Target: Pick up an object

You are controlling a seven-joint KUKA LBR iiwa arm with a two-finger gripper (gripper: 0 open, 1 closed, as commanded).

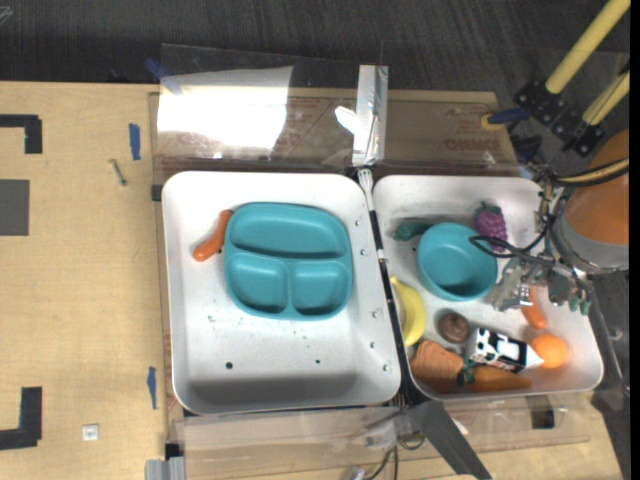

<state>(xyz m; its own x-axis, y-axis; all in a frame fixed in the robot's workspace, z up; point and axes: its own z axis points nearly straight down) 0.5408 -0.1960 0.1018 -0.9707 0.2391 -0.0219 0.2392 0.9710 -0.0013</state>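
Note:
My gripper (522,290) hangs low over the right bin (588,368), just right of a teal bowl (455,260). The arm's orange band (600,218) is above it at the right edge. Under and around the gripper lie a small orange piece (538,317), an orange ball (549,351) and a black-and-white cow toy (497,349). Purple grapes (490,220) sit behind the bowl, with a yellow banana (408,310) and a brown round item (455,325) in front of it to the left. The wrist's cables and metal parts hide what is directly beneath it.
The left bin (200,358) holds a teal divided plate (290,258) and an orange carrot-like piece (210,238) beside its left edge. A carrot (492,376) and a brown-orange item (433,361) crowd the right bin's front wall. A dark green item (408,231) lies left of the bowl.

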